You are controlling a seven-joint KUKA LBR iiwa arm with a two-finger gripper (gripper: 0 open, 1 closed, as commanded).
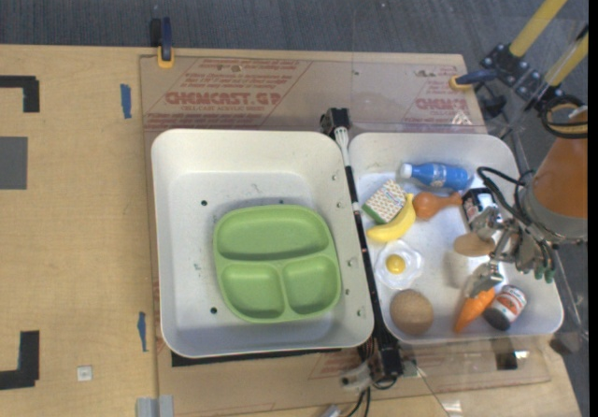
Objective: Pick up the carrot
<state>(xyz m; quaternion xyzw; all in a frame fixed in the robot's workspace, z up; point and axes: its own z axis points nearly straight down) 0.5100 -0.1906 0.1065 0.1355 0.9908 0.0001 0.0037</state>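
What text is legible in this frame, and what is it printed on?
"CHEMCAST GP": red print on the clear sheet behind the left bin.
Same red print, partly seen, behind the right bin: unreadable.
Blue bottle label: too small to read.
Can by the carrot: label blurred.

Glossy plastic carrot point(475, 306), matt green tray point(277, 262), smooth white bins point(177, 219)

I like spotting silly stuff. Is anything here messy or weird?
Nothing is spilled or broken. The toy food is just jumbled loosely in the right bin: the carrot lies slanted under the hand, and the bottle lies on its side. The green plate sits neatly.
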